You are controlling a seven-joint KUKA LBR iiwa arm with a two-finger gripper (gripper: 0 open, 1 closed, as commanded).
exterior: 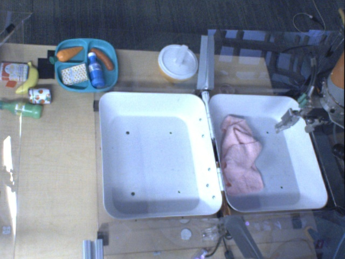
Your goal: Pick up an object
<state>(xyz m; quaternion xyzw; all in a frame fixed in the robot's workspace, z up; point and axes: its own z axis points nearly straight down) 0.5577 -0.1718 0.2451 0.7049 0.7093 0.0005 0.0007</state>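
A light wooden table (54, 161) carries two shallow white plastic bins: the left bin (153, 155), and the right bin (302, 193) holding along its left wall a crumpled pink cloth (240, 155), judged light, soft and limp, so best pinched at a raised fold near its middle. The grey arm's hand (288, 120) hangs over the right bin's upper right corner, apart from the cloth with nothing between its fingers, though whether it is open or closed cannot be told. Beyond the bins stand a teal divided tray of toy food (110, 63) and a white lidded cup (178, 62); no writing is legible.
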